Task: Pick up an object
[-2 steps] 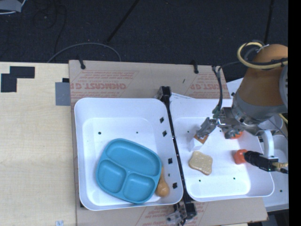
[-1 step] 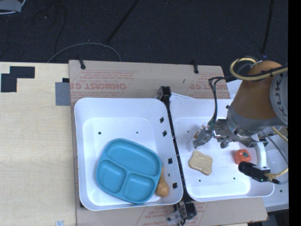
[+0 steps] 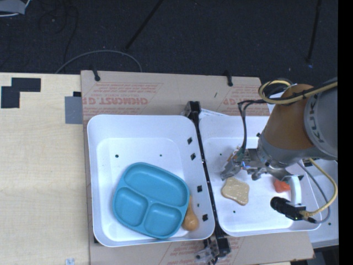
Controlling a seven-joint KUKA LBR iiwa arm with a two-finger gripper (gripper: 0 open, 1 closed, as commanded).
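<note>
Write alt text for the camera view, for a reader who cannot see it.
The gripper hangs low in the right bin, just above a tan flat piece. The left bin holds a blue divided tray with a small orange-tan object beside it.

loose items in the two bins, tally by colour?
Blue: 1, the blue plastic three-compartment tray, left bin
Tan: 2, a flat tan bread-slice-shaped piece, right bin; a small tan rounded object at the tray's edge
Red-orange: 1, a small red-orange object, right bin
Total: 4
</note>
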